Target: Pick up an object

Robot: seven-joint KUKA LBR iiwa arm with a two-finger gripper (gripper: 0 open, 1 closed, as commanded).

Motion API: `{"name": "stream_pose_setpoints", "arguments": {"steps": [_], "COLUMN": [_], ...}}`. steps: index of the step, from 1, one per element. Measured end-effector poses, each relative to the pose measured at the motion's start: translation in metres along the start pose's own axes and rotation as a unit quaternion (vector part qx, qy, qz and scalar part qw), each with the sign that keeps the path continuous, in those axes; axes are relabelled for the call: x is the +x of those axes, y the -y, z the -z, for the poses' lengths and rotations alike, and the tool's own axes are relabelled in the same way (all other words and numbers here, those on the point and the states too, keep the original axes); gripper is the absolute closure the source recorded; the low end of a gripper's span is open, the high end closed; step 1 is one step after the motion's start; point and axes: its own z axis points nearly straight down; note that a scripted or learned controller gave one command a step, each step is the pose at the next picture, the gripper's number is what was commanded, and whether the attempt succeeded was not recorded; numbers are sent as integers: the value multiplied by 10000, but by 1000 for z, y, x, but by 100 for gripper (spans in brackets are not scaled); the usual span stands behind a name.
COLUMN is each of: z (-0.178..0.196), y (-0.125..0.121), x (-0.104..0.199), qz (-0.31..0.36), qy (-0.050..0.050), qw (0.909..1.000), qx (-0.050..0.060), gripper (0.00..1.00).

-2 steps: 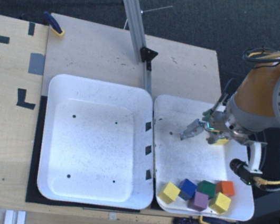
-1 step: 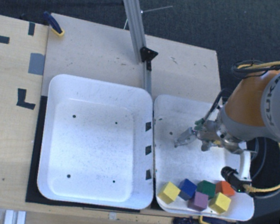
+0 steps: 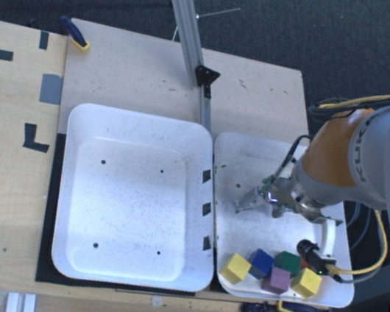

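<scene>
Setting: pale wooden tabletop [image 3: 143,68] on dark carpet, bearing two shallow white bins side by side; a slanted grey metal rail [image 3: 191,31] crosses the upper part of the view.

Tool: tool [image 3: 266,196] at the end of the grey arm with its orange band [image 3: 329,156], poised over the middle of the right bin [image 3: 243,160]. Nothing is seen between its fingers; the metal parts blur together, so open or closed cannot be told.

Nearest objects: five small blocks clustered at the near edge of the right bin, apart from the tool. From left to right: yellow block [image 3: 236,268], blue block [image 3: 261,263], purple block [image 3: 278,279], green block [image 3: 287,262], second yellow block [image 3: 308,282]. The blocks lie touching or just beside one another.

Left bin: left bin [image 3: 127,199], white, speckled, with four dark spots on its floor.

Outlying items: blue-and-yellow clamp [image 3: 74,33] at the far left corner of the tabletop; grey and dark tape marks on the panel at the left.

Step in hand: judged as the approach, before any grasp; no block is lifted, and all rest on the bin floor.

Next move: the tool would need to travel toward the near edge, align over one block, and descend with fingers spread. The left yellow block looks the most exposed; the others are packed closely, so the fingers risk striking a neighbour.
</scene>
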Motion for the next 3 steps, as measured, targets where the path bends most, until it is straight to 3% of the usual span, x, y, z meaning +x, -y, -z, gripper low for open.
{"name": "stream_pose_setpoints", "arguments": {"steps": [1, 2, 3], "z": [-19, -9, 34], "y": [1, 1, 2], "x": [0, 2, -2], "qz": [4, 11, 2], "qy": [2, -8, 0], "qw": [10000, 10000, 10000], "qx": [-13, -17, -49], "gripper": [0, 100, 100]}}
